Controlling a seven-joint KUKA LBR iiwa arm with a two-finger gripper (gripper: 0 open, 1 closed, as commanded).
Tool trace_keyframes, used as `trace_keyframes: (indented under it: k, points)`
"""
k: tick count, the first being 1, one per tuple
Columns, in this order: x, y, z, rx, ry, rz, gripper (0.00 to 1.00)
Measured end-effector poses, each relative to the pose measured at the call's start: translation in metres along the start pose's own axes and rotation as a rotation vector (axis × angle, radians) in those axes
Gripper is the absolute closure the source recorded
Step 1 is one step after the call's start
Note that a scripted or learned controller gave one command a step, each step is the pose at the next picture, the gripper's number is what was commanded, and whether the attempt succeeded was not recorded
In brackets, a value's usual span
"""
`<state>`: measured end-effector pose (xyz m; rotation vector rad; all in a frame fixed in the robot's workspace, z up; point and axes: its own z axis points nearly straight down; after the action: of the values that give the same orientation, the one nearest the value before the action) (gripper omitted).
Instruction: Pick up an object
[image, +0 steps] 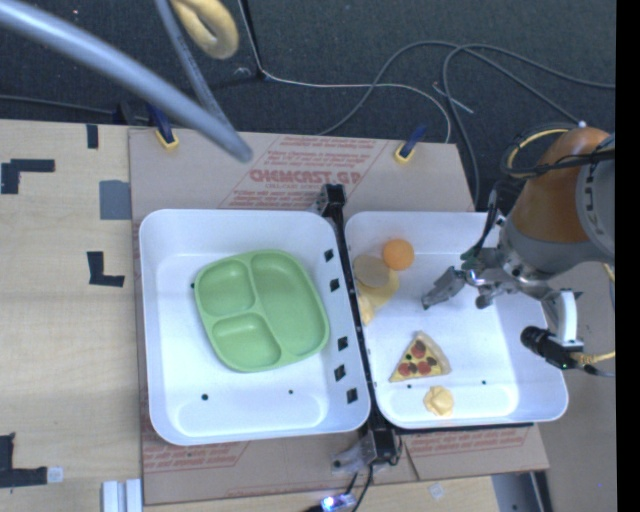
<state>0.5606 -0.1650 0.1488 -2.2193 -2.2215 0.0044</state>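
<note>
Currently, per the overhead camera view:

arm: grey KUKA arm (560, 215) reaches in from the right, orange band above the wrist, body over the right bin's upper right part.

gripper: gripper (440, 293) hangs over the middle of the right bin, fingers pointing left and slightly down in the view. Finger spread: cannot tell at this angle. Nothing visible between them.

right bin: white bin (500, 400) holds four items, all left of or below the gripper.

orange ball: orange ball (398, 254) in the upper left part of the right bin, up and left of the gripper, apart from it.

tan round piece: pale tan disc (371, 272) just beside the ball, lower left of it, near the divider wall.

yellow piece: pale yellow piece (375, 298) just below the disc, touching or overlapping it; cannot tell which.

pizza slice: toy pizza slice (420, 359) lying flat in the lower middle, below the gripper, clear of it.

yellow lump: small yellow lump (438, 401) near the front wall, just below the pizza slice.

left bin: left bin (165, 300) holds a green divided plate (262, 310), three compartments, lying flat and slightly rotated.

bench: both bins sit on a cardboard sheet (300, 165) with red print.
</note>
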Motion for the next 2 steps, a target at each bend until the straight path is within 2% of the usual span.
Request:
trace_keyframes:
  k: [1, 2]
  points:
    - [0.005, 0.007, 0.059, 0.001, 0.001, -0.001, 0.00]
    - [0.005, 0.007, 0.047, 0.000, 0.001, -0.002, 1.00]
